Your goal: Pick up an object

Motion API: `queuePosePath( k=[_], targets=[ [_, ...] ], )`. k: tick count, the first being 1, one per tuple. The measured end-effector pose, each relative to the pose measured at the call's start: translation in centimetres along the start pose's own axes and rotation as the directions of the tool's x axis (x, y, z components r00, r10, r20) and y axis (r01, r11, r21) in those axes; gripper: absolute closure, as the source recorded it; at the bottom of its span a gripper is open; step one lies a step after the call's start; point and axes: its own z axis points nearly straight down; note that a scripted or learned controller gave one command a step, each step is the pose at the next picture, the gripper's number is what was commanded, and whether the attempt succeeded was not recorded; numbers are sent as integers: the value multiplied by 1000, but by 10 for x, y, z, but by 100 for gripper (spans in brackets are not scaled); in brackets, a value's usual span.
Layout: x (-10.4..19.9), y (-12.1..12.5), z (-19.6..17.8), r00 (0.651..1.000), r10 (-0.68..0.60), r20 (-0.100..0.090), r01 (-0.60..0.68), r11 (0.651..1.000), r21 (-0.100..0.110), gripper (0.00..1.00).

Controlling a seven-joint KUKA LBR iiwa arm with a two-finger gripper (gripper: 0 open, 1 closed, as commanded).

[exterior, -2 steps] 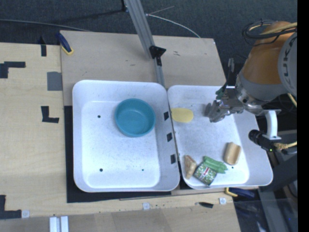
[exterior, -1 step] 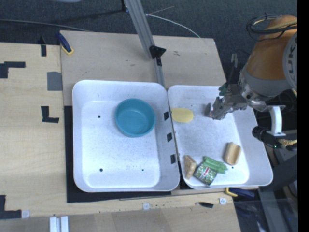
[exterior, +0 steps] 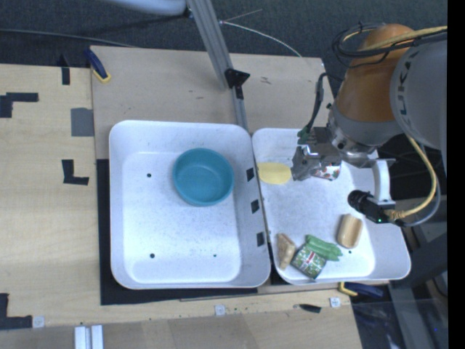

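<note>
One claw: claw (exterior: 301, 167) hangs low over upper part of right bin (exterior: 385, 271), on grey arm (exterior: 378, 86) coming from the right.
Claw state: cannot tell, tips too dark and blurred.
Nearest thing: yellow lump (exterior: 274, 173), just left of claw tip, looks touching or nearly so; not seen between any part of the claw, so not counted as held.
Yellow lump spot: upper left of right bin, close to the wall shared with left bin (exterior: 120, 195).
Other candidates: tan bread-like piece (exterior: 349, 230) near right side of right bin; green packet (exterior: 314, 255) and small brown wedge (exterior: 285, 250) side by side near front edge, well apart from claw.
Left bin contents: blue bowl (exterior: 203, 175), upright, well apart from claw.
Step guess: lining up on the yellow lump, grasp not confirmed.
Risk 1: claw sits beside the lump, not over it; closing there likely pinches air or shoves it into the wall.
Risk 2: lump looks rounded and smooth; may squirt out sideways.
Risk 3: bin wall close by; claw could clip it on descent.
Risk 4: lifting with nothing caught, an empty try.
</note>
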Motion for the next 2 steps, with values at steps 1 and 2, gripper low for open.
queuePosePath(
  k=[1, 2],
  targets=[
    [49, 4, -5, 1000, -2, -1, 2, 1000, -1, 100],
    [102, 16, 2, 1000, -2, -1, 2, 1000, -1, 100]
  ],
)
